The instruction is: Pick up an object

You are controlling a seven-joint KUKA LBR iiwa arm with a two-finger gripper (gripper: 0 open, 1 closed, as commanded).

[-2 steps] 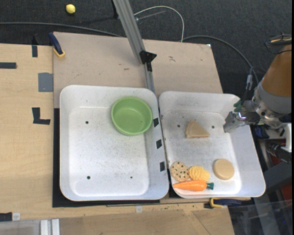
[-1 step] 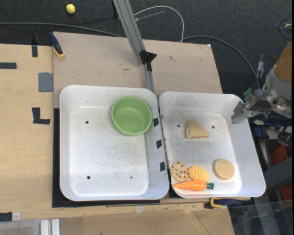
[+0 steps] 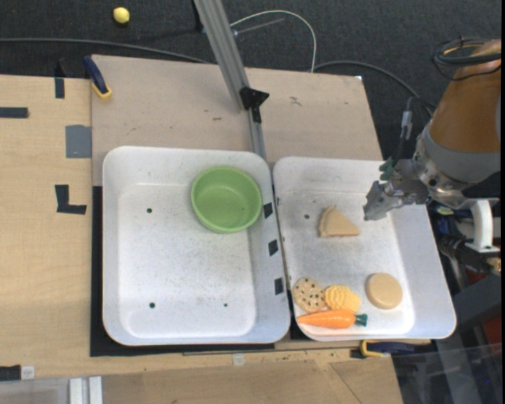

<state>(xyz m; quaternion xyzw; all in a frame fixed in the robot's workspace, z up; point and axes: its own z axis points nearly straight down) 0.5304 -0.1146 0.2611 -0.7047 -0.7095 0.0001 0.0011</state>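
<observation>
Wedge [image 3: 338, 224] – tan, triangular, matte – in right bin [image 3: 421, 251]; tool [image 3: 377, 202] beside, grip state unclear.

Illumination was even, diffuse and moderately bright. The white bins [image 3: 185, 326] showed no glare. Soft, short shadows lay beneath the green bowl [image 3: 226, 198]. Overall focus was slightly soft; the dark floor beyond the worktop [image 3: 34, 251] rendered dim.

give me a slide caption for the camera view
Gripper hovers beside a cheese wedge in the right bin; green bowl in the left bin.
</observation>
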